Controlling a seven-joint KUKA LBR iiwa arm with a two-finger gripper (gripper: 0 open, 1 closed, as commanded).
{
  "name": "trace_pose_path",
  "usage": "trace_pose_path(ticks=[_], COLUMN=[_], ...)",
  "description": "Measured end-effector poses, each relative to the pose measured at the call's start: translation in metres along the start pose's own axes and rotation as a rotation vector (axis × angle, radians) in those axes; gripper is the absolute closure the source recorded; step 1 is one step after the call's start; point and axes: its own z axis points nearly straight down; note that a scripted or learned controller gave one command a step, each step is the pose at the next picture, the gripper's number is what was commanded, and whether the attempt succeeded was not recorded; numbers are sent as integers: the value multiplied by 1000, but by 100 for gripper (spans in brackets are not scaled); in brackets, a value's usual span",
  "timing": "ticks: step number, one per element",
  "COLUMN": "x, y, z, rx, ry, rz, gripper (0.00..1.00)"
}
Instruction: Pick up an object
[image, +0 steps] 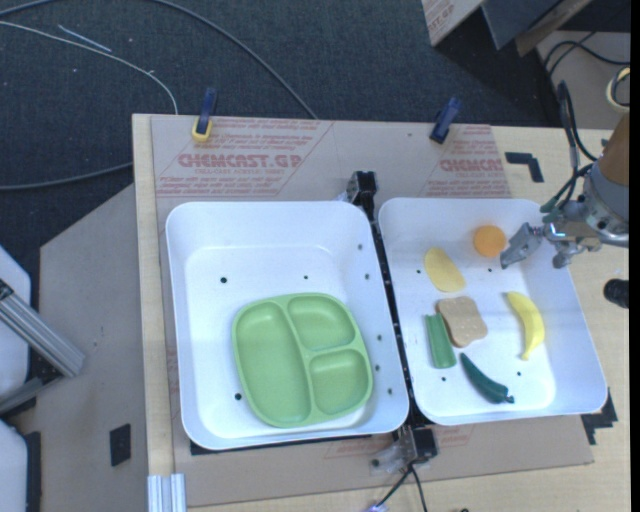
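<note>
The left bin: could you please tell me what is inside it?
The left bin holds one green tray with three bare compartments. The bin floor beneath the tray is covered.

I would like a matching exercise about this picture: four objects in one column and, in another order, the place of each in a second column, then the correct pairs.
Objects:
1. green tray
2. orange
3. banana
4. dark green cucumber

Places:
A. right bin, near the front edge
B. left bin
C. right bin, at the back, close to the gripper
D. right bin, toward its right side, in front of the gripper

Pairs: 1-B, 2-C, 3-D, 4-A
</note>
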Motion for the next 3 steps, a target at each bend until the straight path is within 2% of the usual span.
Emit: trace_pose_path(ticks=[1, 2, 3], x=[0, -3, -2], y=[3, -4, -4], z=[-6, 60, 98], rx=[-10, -4, -12], ry=[-3, 0, -3], rz=[-3, -2, -3], gripper=[0, 0, 0])
